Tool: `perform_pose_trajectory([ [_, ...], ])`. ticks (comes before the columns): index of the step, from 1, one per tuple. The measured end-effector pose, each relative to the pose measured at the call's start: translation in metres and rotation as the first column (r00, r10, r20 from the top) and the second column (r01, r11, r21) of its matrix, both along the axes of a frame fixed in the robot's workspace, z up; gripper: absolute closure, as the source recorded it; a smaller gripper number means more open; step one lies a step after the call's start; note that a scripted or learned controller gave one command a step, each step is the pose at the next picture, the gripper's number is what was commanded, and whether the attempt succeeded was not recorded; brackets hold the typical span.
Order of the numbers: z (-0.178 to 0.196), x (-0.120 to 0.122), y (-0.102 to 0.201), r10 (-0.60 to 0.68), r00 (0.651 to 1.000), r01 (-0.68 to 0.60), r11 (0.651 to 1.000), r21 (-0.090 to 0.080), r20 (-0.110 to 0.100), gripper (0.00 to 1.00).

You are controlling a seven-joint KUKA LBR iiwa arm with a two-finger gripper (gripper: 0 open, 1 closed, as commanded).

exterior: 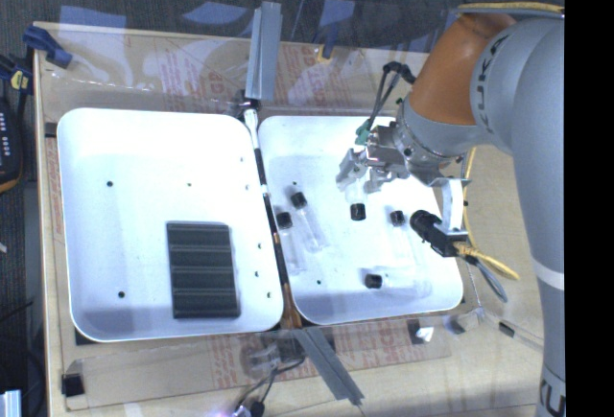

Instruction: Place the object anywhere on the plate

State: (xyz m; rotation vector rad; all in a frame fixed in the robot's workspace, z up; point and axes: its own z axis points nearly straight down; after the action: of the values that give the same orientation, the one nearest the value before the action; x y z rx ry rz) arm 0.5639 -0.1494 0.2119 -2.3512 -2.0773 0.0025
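the gripper (367, 172) is hovering over the right bin (441, 295); whether it is gripping anything, i cannot tell. the dark ridged plate (202, 269) is lying well to its left, in the left bin (86, 214), long axis running near-to-far.

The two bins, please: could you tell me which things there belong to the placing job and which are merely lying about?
Belonging to the job:
- dark ribbed plate in the left bin
- gripper over the right bin
- small dark objects in the right bin; which one is meant, I cannot tell

Lying about:
- metal divider bar
- blue tape
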Motion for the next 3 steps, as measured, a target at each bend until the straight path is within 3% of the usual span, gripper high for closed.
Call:
perform_pose_trajectory([
  [1,0.03,0.084,0.057,-0.043,0.999,0.043,0.999,0.0,0.002,1.0],
  [2,-0.022,-0.01,0.121,-0.01,1.0,0.01,1.0,-0.003,-0.003,1.0],
  [3,0.004,-0.082,0.214,0.166,0.986,-0.166,0.986,-0.001,-0.001,1.0],
])
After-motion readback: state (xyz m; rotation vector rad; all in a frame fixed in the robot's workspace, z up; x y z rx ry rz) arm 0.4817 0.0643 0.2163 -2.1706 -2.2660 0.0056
